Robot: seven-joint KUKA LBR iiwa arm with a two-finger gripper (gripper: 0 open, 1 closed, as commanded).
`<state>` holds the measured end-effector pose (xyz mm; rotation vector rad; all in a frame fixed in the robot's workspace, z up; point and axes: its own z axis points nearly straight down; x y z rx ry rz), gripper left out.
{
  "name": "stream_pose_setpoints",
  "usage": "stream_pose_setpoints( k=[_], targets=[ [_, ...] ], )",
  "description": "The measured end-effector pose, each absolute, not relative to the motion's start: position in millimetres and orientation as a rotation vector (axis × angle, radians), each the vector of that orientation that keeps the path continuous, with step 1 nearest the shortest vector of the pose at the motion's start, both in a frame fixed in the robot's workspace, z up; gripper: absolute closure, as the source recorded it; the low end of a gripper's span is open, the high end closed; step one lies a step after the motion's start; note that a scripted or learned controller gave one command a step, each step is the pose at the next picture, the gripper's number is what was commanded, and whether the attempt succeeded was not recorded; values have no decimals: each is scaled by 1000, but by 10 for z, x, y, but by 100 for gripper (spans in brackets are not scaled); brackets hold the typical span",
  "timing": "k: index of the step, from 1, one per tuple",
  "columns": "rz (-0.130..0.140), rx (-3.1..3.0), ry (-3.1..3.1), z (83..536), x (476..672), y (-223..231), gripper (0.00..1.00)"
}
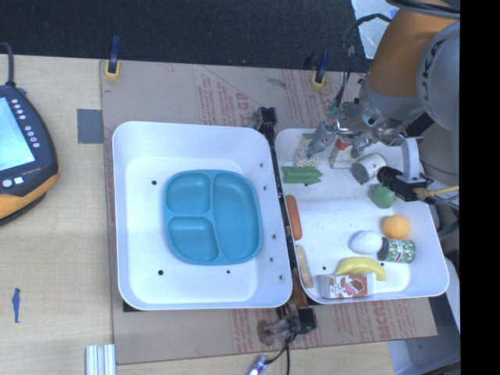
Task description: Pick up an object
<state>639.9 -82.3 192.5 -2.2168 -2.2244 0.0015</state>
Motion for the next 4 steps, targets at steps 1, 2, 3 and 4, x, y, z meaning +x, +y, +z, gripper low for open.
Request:
stream_pose_setpoints(
  k=[1,2,3,4],
  targets=[
    [6,-2214,-2226,1918,6030,-577,0],
    [7,-2213,-2226,1917,5634,-275,0],
    [4,-2215,-2224,1917,6155,46,0],
    [3,-2217,-2224,1916,6236,1,0]
  ],
)
